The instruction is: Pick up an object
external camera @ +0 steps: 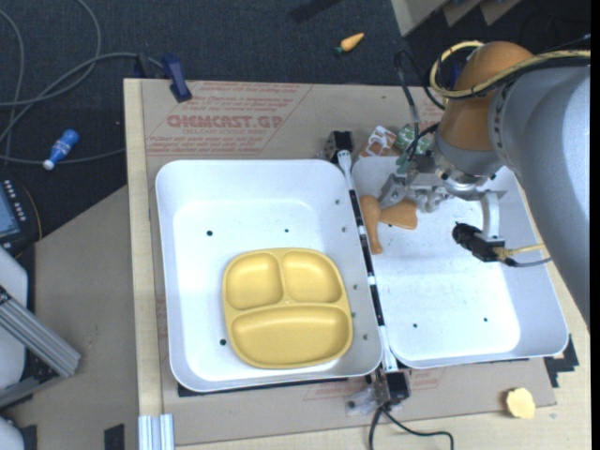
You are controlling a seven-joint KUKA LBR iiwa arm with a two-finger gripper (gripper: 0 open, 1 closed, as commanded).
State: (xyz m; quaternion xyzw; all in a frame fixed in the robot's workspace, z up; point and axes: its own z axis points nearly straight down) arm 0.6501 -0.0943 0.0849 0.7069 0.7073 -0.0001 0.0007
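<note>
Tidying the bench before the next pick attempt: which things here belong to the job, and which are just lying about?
Job:
pincer
orange flat piece in right white bin
yellow divided plastic tray in left white bin

Lying about:
blue bottle
yellow lump
orange scrap

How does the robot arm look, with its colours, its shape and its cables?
The arm is thick, rounded and grey, with an orange band above the wrist. A yellow cable loops beside the band. The gripper is small, of grey metal, with a black part and thin wires beside it.
</note>
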